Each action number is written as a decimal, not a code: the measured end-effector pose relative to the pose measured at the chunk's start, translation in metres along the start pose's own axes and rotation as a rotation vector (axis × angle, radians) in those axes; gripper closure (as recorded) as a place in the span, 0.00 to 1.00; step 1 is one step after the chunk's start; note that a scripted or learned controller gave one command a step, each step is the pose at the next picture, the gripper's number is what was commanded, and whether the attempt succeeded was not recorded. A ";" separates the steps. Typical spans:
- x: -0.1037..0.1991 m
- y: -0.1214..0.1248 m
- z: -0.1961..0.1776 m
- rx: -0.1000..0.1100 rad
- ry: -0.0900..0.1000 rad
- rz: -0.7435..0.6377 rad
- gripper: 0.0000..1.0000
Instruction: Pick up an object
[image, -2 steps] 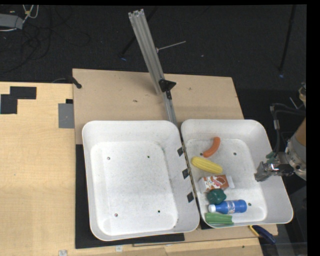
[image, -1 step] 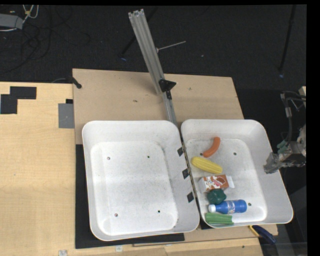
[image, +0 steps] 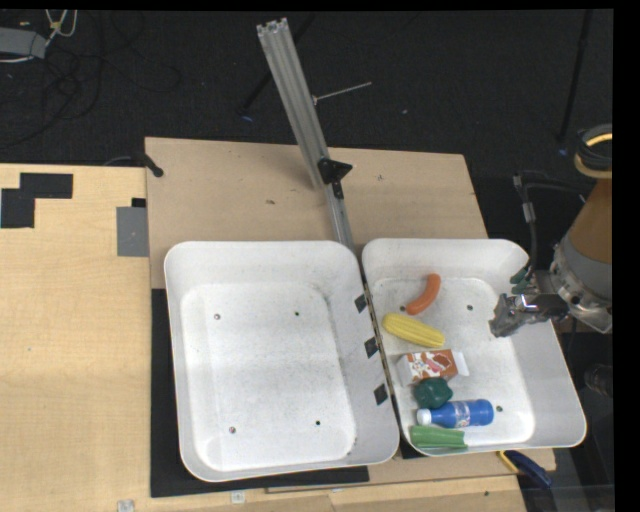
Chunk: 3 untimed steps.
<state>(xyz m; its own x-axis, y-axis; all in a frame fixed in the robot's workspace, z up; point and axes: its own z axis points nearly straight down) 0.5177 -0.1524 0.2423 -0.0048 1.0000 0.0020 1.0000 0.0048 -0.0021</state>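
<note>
1. Step in hand: judged to be the approach. The gripper (image: 503, 322) stands over the right side of the right bin (image: 540, 425), with bare white floor beneath it. Nothing is seen between its tips, so no object is held.

2. End effector state: at this slant and size I cannot tell whether it is parted or closed.

3. Location of candidate objects: all lie in the right bin, clustered along its left half, well apart from the gripper.
   - An orange-red sausage (image: 424, 294), farthest back, lying at a slant.
   - A yellow corn cob (image: 413, 331), just in front of the sausage.
   - A flat orange-and-white packet (image: 434, 365), in front of the corn.
   - A dark green lump (image: 433, 391), touching or overlapping the packet's near edge; its kind cannot be made out.
   - A blue bottle with a white cap (image: 456, 413), lying on its side.
   - A green vegetable-shaped item (image: 437, 438), against the near wall.

4. The left bin (image: 190, 262) shows only its speckled floor.

5. Next move, as a judgement: the arm must travel leftward across the bin, settle over one piece and descend. The sausage and corn look best isolated; the packet, lump and bottle sit close together and risk a fouled grasp.
</note>
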 end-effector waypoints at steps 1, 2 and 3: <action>0.054 0.025 0.010 0.000 0.000 -0.001 1.00; 0.106 0.043 0.001 -0.001 -0.002 0.000 1.00; 0.155 0.060 -0.006 -0.001 0.000 0.000 1.00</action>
<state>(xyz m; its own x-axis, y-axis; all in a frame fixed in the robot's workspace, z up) 0.5764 0.0024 0.2483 -0.0049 1.0000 0.0020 1.0000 0.0050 -0.0014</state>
